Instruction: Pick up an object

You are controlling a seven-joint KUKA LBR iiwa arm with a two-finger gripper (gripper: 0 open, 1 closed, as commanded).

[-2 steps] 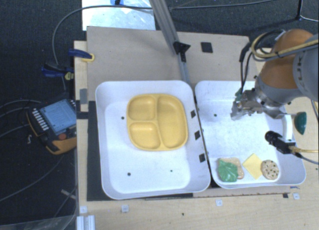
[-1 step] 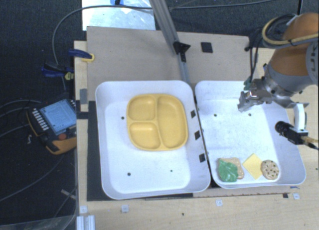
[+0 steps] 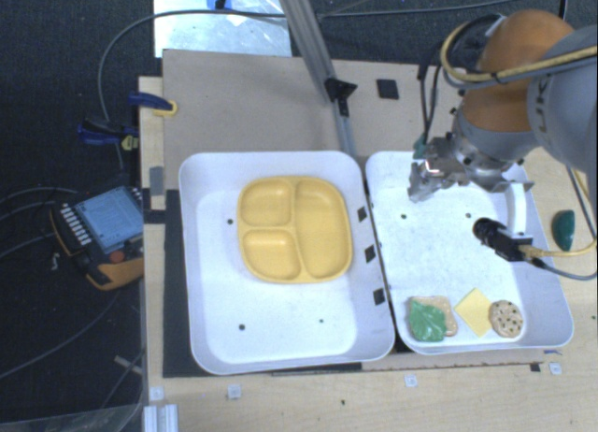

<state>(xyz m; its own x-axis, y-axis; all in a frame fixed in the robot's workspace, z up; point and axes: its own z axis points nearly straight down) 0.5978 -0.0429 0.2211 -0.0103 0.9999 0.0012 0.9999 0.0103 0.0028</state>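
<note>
End effector [image 3: 425, 180]: hangs over the far left part of the right bin [image 3: 439, 234]; whether it is open or closed cannot be told, and nothing is seen in its grasp.
Arm [image 3: 523, 75]: reaches in from the right, orange band above the wrist.
Objects to pick: a green-topped piece [image 3: 429, 319], a yellow square [image 3: 474, 311] and a round cookie [image 3: 505, 318] lie in a row along the right bin's near edge, well apart from the end effector.
Left bin [image 3: 215, 327]: holds a yellow divided plate [image 3: 294, 229].
Surface [image 3: 243, 103]: carries both bins side by side.

the arm [image 3: 523, 65] is cut off at the right edge, its pincer [image 3: 425, 178] blurred.
</note>
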